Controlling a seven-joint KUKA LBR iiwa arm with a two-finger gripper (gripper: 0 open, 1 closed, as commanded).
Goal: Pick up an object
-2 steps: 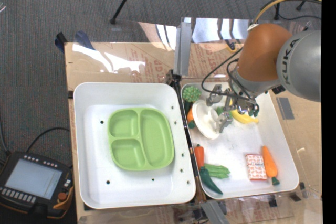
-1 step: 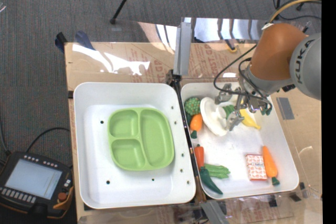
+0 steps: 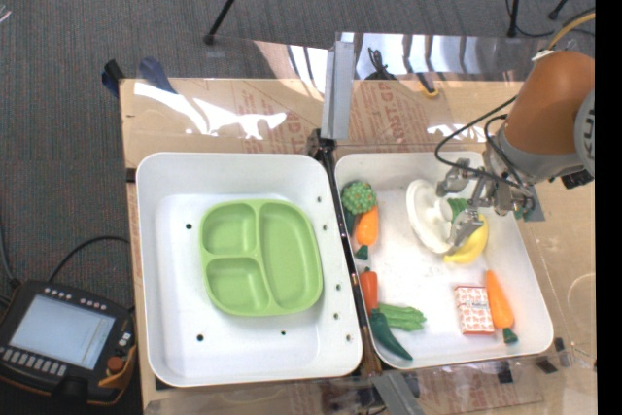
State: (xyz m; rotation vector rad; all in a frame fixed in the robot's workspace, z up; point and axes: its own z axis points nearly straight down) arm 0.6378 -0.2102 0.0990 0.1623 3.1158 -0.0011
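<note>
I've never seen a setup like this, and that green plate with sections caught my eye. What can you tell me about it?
The light green divided plate looks like smooth plastic, a rounded rectangle with three compartments: two smaller ones on the view's left and one long one on the right. It lies flat, slightly turned, near the middle of the left shallow white bin. Nothing lies in its compartments, and nothing else touches it.

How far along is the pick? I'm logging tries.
Done: the gripper has reached into the right bin, low over the banana beside the white bowl. In hand: nothing visibly gripped. Left: close on an object and lift it; the divided green plate lies in the left bin.
</note>
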